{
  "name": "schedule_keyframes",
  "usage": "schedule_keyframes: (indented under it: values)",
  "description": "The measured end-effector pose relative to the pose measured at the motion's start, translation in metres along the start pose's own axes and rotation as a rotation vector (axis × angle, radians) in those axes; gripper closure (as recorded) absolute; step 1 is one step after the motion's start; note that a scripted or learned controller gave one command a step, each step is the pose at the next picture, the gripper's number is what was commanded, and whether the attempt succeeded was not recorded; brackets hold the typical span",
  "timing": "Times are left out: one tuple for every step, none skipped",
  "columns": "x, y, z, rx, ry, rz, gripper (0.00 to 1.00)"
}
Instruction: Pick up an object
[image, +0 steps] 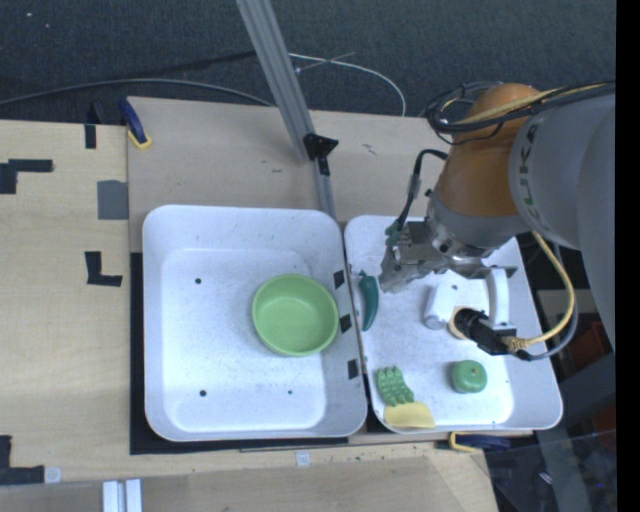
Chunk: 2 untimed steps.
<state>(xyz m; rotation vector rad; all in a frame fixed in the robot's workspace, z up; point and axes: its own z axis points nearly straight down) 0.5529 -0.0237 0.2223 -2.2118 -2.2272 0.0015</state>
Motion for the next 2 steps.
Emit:
schedule_keyframes:
  values:
    - [0.048, 0.014, -0.009, -0.002, 0.000, 0.000, 1.00]
    - [0.102, 0.031, 0.000, -0.001, 0.000, -0.001, 1.00]
